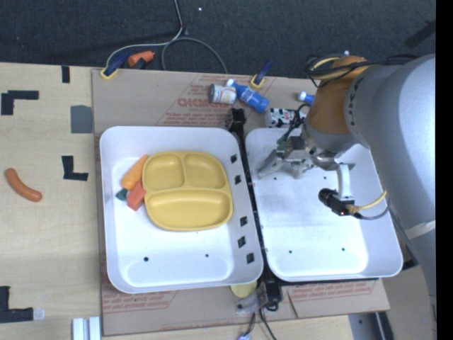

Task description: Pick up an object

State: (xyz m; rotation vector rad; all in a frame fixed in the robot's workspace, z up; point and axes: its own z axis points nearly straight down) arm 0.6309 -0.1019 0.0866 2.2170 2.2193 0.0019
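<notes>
Low over the right bin (375, 257), I'm hovering my gripper (272, 163) w/ fingers spread apart, nothing between them, so no pick done yet. The bin floor under me is looking bare. Pickable stuff is sitting off to my far side in the left bin (117, 261): yellow divided plate (187, 190) w/ an orange-red toy (133, 184) touching its edge beyond that.

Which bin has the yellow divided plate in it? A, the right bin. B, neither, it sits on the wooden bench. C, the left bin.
C: the yellow divided plate lies inside the left bin, with orange pieces at its left edge; the tool is over the right bin.
</notes>
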